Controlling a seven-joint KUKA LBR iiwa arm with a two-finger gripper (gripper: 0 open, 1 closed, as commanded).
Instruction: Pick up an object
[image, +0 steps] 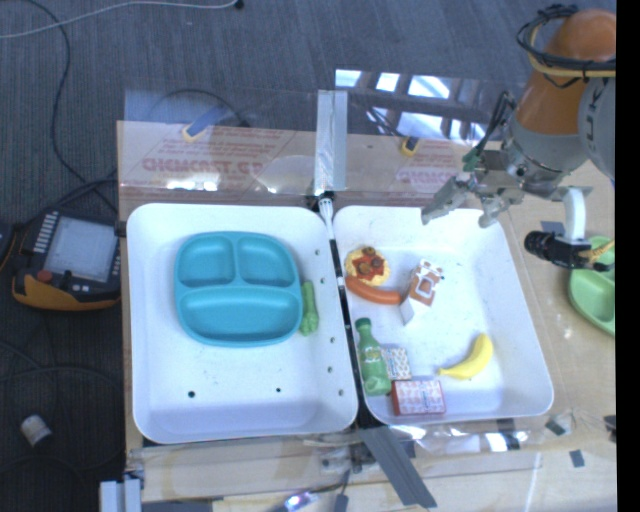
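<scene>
With its fingers spread and holding nothing, the end effector (468, 203) should descend squarely over the banana (470, 358), which lies apart from neighbouring items.

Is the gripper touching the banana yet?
Apart. The camera view shows the gripper over the right bin's far rim, with bare white floor between it and the banana.

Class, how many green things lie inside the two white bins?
2. A green bottle lies in the right bin, against its left wall near the front. A green pod-shaped thing lies in the left bin, beside the blue tray. Others may be hidden.
</scene>
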